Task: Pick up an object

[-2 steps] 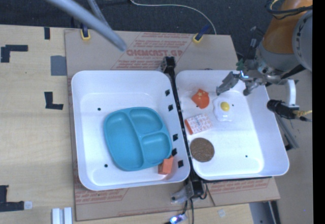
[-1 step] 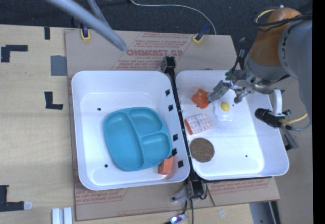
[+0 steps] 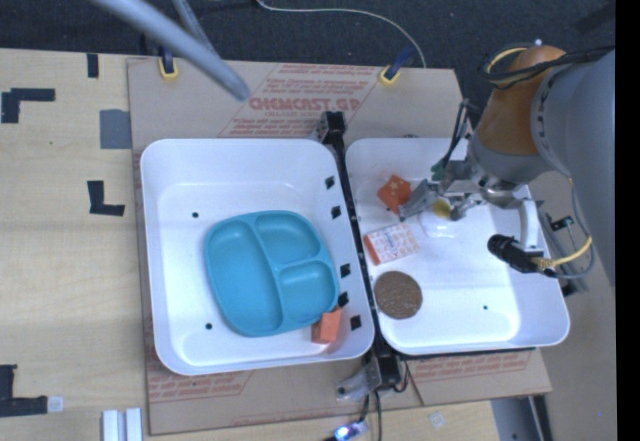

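**Arm low over the right bin, no object yet in the grip**

The gripper (image 3: 432,201) hung low in the right bin (image 3: 520,314), close beside an orange block (image 3: 393,193). Whether its fingers stood apart or together could not be told from this slant; nothing was seen between them.

The orange block lay in that bin's far left part, near the divider (image 3: 345,219). Just nearer than the block lay a small card (image 3: 391,245) with red print, and nearer again a brown disc (image 3: 398,295). In the left bin (image 3: 170,329) sat a blue tray (image 3: 270,271) with another orange piece (image 3: 326,327) at its near right corner.

The block looked the likeliest target. To do the step well, the arm would probably need to centre over the block, come straight down and close across its narrower faces, keeping clear of the card.

The block seemed tilted, its longer side running roughly from the divider toward the gripper, though it was too small to be sure. The card's long axis ran nearly the same way.
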### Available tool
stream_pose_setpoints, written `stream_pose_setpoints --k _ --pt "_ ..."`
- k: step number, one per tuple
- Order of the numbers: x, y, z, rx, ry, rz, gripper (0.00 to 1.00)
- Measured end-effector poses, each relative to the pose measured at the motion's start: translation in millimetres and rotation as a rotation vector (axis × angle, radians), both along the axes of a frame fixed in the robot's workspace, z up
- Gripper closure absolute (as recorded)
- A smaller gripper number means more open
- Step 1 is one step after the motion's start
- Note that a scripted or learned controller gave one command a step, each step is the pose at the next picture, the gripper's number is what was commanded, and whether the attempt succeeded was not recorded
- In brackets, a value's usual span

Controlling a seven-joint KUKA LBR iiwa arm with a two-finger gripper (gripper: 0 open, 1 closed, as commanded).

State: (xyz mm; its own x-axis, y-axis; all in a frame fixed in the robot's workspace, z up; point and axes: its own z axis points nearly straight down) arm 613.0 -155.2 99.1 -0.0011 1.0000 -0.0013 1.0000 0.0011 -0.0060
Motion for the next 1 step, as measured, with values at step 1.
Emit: stream_pose_setpoints --k 1 --pt "1.4 1.2 12.8 0.001 -0.004 0.002 1.0"
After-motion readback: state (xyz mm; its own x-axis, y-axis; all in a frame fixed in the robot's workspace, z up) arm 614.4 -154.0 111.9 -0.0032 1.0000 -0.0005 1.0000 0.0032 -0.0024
